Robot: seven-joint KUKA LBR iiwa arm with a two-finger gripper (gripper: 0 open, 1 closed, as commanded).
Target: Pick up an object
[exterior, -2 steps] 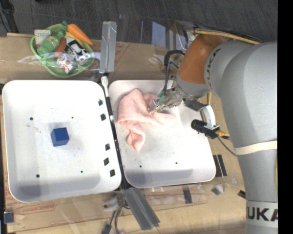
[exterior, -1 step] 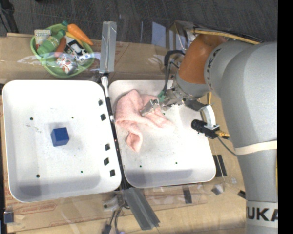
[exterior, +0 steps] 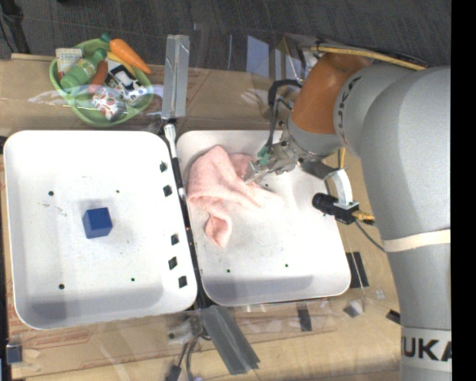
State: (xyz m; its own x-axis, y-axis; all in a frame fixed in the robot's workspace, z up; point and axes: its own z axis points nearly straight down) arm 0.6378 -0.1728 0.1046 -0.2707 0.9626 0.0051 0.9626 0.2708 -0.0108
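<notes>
Bulky grey arm [exterior: 404, 157], orange band [exterior: 317, 94], black "KUKA" lettering [exterior: 425, 348]

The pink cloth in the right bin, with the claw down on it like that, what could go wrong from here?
1. The claw sits at the upper right edge of the pink cloth, so it may pinch just a thin fold that slips out on lifting.
2. The cloth is crumpled and spread toward the divider; a lifted corner could drag the rest across the right bin.

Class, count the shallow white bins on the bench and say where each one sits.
2. The left bin holds a blue cube; the right bin, touching it, holds a pink cloth, with the gripper at the cloth.
</notes>
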